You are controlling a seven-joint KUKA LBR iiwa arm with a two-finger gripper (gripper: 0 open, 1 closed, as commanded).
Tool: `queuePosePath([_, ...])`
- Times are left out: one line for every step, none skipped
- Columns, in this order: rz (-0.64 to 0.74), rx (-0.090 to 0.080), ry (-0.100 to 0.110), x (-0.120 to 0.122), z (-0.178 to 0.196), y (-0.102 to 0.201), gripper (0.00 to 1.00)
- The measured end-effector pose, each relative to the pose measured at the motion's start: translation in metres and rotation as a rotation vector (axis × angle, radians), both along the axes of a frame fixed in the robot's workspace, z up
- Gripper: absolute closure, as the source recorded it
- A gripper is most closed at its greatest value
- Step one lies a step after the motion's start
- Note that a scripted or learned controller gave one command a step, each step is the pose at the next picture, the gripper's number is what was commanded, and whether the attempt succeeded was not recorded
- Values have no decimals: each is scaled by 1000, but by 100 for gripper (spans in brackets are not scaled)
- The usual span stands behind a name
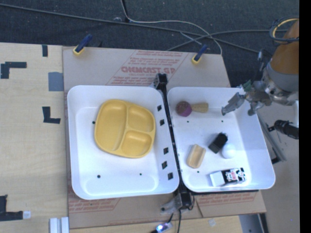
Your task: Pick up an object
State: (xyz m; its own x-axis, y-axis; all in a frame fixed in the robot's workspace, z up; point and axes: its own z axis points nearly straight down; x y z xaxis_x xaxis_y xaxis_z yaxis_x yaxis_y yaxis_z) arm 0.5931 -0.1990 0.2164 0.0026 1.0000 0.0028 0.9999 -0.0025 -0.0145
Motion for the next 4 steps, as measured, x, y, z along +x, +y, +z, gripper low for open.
queuePosePath([4, -3, -13, 3, 8, 0, 0])
queuePosePath([5, -3, -9, 12, -43, 2, 0])
queuePosePath([3, -3, -9, 7, -89, -5, 0])
queuePosePath([5, -5, -14, 8, -133, -4, 0])
